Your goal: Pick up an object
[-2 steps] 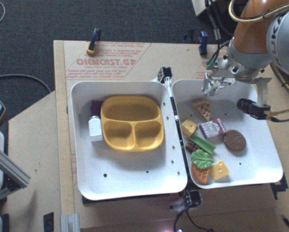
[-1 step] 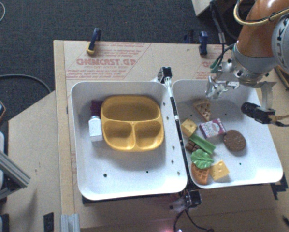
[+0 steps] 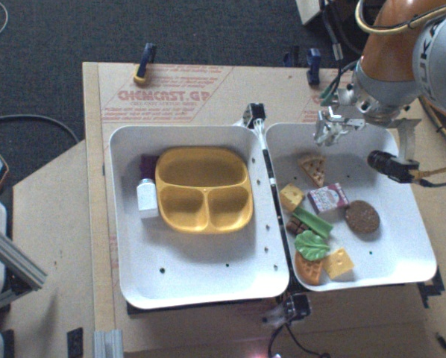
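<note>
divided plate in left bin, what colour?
Yellow-orange. The divided plate shows plainly in the camera view, lying in the left bin.

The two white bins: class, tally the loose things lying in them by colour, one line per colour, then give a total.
Yellow: 4 — divided plate, cheese cube, cheese wedge, holed slice
White: 1 — small bottle
Pink: 1 — carton
Brown: 1 — round patty
Green: 2 — leaf, strip
Orange: 1 — piece
Total: 10
</note>
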Motion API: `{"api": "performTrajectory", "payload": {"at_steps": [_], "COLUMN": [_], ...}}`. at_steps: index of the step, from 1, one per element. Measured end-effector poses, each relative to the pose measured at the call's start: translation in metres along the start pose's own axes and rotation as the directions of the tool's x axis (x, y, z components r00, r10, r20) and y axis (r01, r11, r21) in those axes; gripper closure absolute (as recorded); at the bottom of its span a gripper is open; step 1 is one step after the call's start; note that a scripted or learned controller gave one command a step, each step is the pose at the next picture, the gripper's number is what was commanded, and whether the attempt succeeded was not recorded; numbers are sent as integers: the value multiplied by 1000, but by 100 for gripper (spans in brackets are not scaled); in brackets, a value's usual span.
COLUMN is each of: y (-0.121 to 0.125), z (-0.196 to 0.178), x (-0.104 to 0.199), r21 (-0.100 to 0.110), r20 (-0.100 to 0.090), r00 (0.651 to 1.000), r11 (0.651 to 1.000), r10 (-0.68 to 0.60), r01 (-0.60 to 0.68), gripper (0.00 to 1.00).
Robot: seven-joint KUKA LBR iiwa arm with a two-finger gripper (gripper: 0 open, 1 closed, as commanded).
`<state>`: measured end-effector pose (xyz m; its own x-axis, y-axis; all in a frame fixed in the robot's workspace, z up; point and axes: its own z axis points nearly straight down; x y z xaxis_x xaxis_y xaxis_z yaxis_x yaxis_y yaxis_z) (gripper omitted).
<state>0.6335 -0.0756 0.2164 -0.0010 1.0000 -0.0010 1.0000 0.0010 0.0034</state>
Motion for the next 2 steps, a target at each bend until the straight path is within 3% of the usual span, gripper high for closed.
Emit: {"api": "performTrajectory", "payload": {"at_steps": [2], "y": [-6], "z": [-20], "x": [-1], "r21": [-1], "r20": [0], "r00": [1000], "r11": [1000], "r10": [0], "r01": [0], "gripper": [100]}}
